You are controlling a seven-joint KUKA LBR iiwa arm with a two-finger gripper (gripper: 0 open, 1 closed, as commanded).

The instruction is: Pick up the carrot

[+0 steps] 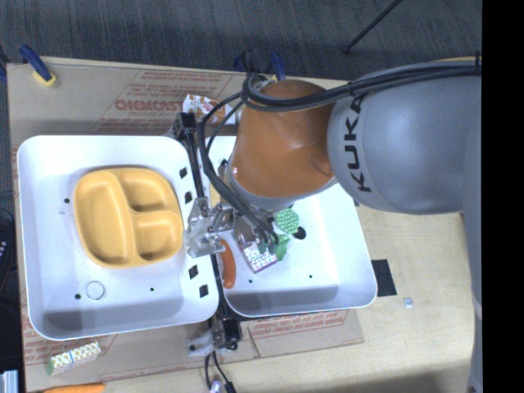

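The big grey arm [409, 137] with its orange band [282, 142] reaches in from the right and bends down over the right bin [352, 277]. Its hand [214, 234] hangs low at the left wall of that bin, close to the gap between the two bins. I cannot tell if the hand is spread or pressed together.

The carrot [229, 270] lies in the right bin, just below the hand, near the bin's left wall. It is small and orange. Nothing shows it pinched. Beside it sit a checked card [260, 258] and a green toy [286, 219].

The left bin [41, 219] holds a yellow tray [127, 215] with three parts. Both bins rest on the bench [426, 318].
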